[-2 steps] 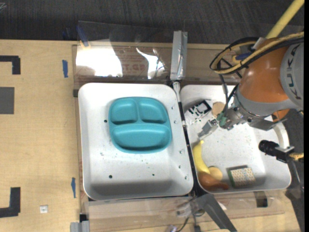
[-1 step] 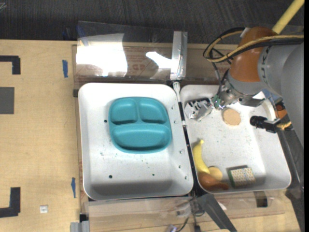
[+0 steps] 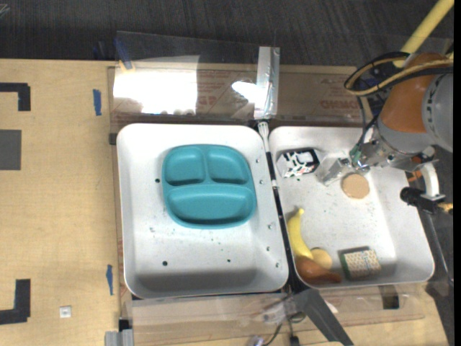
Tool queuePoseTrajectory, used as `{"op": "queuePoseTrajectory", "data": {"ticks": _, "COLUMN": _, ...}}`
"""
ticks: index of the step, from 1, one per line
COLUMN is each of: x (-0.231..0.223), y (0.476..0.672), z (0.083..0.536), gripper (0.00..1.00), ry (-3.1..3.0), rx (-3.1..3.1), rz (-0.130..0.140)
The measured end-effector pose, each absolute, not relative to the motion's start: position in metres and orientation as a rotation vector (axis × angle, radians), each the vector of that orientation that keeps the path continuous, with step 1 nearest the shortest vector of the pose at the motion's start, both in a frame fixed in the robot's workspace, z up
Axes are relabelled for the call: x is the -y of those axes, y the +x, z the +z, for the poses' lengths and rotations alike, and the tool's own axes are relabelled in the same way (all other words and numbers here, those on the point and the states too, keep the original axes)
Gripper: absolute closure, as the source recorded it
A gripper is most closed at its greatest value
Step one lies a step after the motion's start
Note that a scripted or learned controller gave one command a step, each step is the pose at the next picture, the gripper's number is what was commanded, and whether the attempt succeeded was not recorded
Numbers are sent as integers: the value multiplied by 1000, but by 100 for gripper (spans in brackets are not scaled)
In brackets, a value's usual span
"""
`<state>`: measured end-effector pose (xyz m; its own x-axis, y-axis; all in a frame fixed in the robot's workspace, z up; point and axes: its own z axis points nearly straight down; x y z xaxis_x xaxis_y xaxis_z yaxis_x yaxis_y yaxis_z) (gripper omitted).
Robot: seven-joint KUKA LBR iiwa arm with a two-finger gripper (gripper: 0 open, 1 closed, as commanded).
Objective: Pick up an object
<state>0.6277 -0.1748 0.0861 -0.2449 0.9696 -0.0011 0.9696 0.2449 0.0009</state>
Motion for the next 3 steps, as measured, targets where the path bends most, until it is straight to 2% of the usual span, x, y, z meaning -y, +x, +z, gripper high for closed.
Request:
{"op": "queuePoseTrajectory", "data": {"ticks": 1, "x": 201, "y": 571, "z": 87, "gripper": 0, "ry": 2067, "rx": -2363, "rz": 6}}
{"op": "queuePoseTrajectory", "data": {"ticks": 2, "x": 218, "y": 614, "z": 121, "gripper": 0, "ry": 1940, "rx": -2467, "rz": 9}}
{"op": "queuePoseTrajectory", "data": {"ticks": 3, "x": 212, "y": 596, "z": 88, "gripper": 0, "ry": 1864, "rx": -2529, "rz": 21}}
